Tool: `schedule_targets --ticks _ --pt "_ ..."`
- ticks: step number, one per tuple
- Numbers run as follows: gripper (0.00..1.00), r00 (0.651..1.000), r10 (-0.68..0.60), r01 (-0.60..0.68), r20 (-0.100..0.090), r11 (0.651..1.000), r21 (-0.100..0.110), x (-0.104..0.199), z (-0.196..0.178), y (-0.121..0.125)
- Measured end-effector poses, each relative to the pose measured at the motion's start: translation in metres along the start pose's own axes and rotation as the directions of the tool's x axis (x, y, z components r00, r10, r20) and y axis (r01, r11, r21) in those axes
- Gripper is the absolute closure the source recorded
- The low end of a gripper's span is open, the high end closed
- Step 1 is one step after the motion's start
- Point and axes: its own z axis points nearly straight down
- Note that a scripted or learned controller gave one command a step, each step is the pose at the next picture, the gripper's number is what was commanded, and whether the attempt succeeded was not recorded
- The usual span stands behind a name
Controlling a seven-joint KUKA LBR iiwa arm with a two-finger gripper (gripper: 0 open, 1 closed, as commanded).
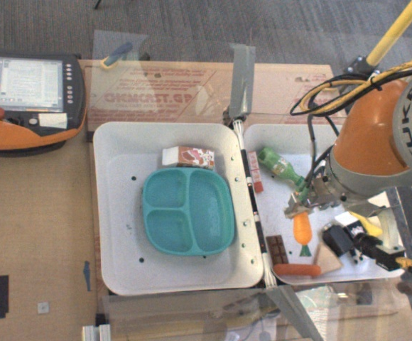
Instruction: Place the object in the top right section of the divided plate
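Note:
A teal divided plate (pixel 188 212) lies in the middle of the left bin (pixel 110 212), and nothing rests on it. A small red and white carton (pixel 188 157) lies just beyond its far rim. My gripper (pixel 300 206) hangs over the right bin (pixel 280 135), between a green bottle (pixel 280 168) and an orange carrot (pixel 302 229). It is just above the carrot's blunt end. The view shows nothing held in it.
Near the right bin's front edge lie a brown chocolate bar (pixel 277 249), a red sausage (pixel 296 269) and a tan bread wedge (pixel 327 263). A small red packet (pixel 254 176) lies along the divider between the bins. A teach pendant (pixel 28 98) rests at the far left.

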Motion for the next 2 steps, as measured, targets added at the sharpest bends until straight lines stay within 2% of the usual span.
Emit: schedule_targets --ticks 1,2 --pt "1.00 0.996 0.088 -0.088 -0.001 0.996 -0.001 0.087 -0.017 0.026" --pt "1.00 1.000 0.016 -0.016 0.000 1.000 -0.001 0.165 -0.062 0.102"
